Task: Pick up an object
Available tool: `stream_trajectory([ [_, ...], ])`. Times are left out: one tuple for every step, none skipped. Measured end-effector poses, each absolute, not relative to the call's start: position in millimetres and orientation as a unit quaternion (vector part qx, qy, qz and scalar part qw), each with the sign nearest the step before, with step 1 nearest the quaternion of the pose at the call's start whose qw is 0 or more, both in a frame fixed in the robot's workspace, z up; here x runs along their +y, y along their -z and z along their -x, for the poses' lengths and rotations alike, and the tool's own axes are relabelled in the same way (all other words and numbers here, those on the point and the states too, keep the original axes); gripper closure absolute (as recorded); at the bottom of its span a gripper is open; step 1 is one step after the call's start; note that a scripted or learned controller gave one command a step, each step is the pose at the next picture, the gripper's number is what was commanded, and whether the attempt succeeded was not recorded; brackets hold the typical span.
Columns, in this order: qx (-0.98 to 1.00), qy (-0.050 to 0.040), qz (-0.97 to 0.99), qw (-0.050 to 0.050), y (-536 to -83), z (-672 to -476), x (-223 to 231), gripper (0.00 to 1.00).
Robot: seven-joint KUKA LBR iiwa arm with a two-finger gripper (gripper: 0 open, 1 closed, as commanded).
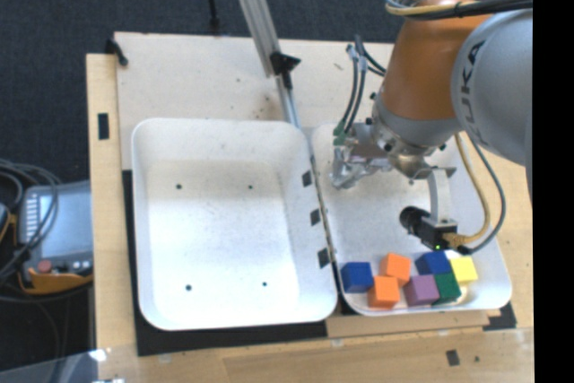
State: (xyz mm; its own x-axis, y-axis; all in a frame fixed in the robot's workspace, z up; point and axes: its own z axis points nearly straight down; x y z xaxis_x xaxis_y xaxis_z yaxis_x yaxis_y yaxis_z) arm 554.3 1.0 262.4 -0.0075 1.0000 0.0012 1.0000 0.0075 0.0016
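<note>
Gripper [345,178] hangs over the upper left part of the right bin [377,224], close to the wall it shares with the left bin [224,224]. It's a small metal piece seen from above, and the fat orange and grey wrist of the arm [430,76] crowds it, so whether it's open or closed can't be told from this angle. Nothing is visibly in its grasp, and it sits well apart from the blocks.

All the blocks are bunched in the lower corner of the right bin, little matte cubes pushed up against each other: a blue block [357,276] on the left, two orange blocks [397,265] [386,291], a purple block [421,290], a green block [448,286], a darker blue block [434,263] and a yellow block [464,269] by the rim.

Both bins are shallow white trays with rounded corners, the left one scuffed and greyish across its floor. They sit on a pale wooden bench [197,72]. A ribbed aluminium bar [256,9] slants down toward the gap between them, and green and black cables [359,99] loop off the wrist.
</note>
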Motion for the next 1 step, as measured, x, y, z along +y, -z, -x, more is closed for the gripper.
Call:
stream_trajectory([
  [0.709, 0.0008, -0.705, -0.001, -245.3, -557.2, 51.9, 1.00],
])
